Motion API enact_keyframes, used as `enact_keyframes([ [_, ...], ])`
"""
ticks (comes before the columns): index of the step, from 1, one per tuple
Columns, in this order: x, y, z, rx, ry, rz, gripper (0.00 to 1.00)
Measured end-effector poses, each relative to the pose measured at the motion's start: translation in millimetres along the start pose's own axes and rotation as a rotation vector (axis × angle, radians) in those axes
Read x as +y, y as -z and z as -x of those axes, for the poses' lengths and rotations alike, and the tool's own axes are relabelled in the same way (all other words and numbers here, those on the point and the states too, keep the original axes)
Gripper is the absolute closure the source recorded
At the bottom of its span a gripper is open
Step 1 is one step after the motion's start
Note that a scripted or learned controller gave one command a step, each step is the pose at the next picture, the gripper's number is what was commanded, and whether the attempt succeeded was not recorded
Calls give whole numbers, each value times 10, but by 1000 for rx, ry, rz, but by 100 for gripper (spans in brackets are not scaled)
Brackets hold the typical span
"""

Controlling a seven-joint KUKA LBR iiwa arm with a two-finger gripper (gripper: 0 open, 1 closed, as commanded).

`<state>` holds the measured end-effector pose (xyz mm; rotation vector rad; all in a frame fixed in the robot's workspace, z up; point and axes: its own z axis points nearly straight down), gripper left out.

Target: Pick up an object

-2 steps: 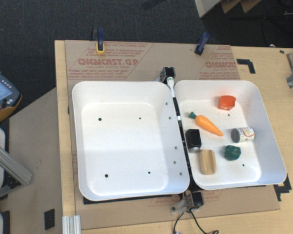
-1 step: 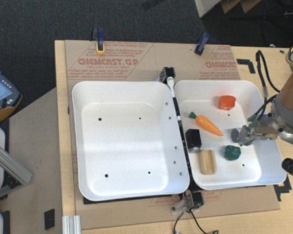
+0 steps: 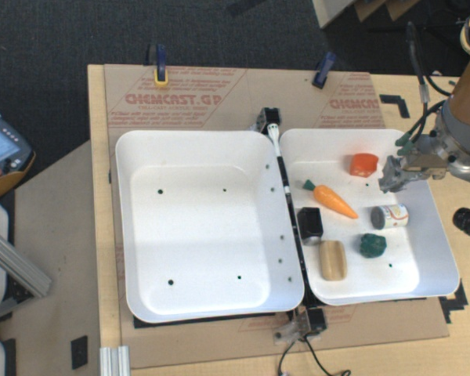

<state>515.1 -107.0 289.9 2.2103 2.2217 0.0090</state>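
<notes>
We see the gripper [image 3: 393, 180] over the right bin [image 3: 431, 265], just beside the orange block [image 3: 364, 164]; whether its jaws are apart, we cannot tell.

bright, even overhead light washes the left bin [image 3: 196, 225] nearly to glare; soft shadow gathers along its near inner wall. right of it, edges turn slightly soft; floor behind stays dim.

Arm [image 3: 460, 124] enters from right edge, wrist bent down and leftward. Gripper [image 3: 393, 177] sits at its left end, low, pointing down-left. Grey finger assembly visible but blurred; finger gap probably too small to judge. Nothing seen between fingers.
</notes>
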Motion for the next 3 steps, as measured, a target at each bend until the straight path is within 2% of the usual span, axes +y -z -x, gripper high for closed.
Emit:
enact_keyframes([
  [1, -365, 8, -609, 5, 1, -13, 100],
  [2, -353, -57, -948, 3, -1, -13, 100],
  [3, -177, 513, -1713, 5, 4, -2, 100],
])
